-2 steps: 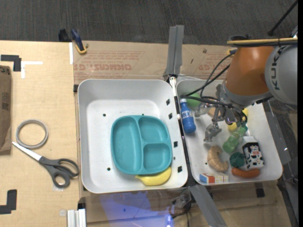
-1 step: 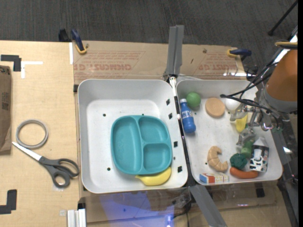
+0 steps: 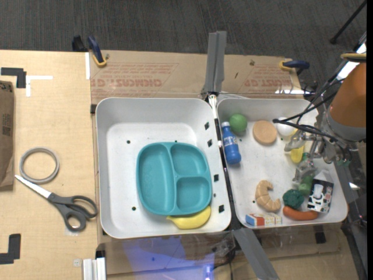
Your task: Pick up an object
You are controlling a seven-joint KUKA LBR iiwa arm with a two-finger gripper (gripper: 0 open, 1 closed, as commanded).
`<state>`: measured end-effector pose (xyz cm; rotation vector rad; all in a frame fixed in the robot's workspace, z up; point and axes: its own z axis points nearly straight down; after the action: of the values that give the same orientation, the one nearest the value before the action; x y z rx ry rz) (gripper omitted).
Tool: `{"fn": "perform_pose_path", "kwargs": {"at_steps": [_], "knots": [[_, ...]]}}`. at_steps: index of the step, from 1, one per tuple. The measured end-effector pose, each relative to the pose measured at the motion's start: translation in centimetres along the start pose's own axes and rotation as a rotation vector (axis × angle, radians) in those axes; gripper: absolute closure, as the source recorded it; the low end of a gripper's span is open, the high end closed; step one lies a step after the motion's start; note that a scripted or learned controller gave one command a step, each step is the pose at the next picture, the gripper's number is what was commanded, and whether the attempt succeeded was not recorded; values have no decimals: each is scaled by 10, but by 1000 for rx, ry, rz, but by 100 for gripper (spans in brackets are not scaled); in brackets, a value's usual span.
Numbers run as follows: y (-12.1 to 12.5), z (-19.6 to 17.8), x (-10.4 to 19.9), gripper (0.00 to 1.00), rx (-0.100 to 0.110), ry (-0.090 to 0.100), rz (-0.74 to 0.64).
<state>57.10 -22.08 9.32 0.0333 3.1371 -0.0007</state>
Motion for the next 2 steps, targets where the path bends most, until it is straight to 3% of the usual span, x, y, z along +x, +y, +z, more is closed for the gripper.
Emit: {"fn": "perform_pose_path", "kwargs": {"at_steps": [1, 2], "knots": [[1, -11, -2, 100, 1, -6, -3], [-3, -191, 75, 100, 1, -2, 73]]}}
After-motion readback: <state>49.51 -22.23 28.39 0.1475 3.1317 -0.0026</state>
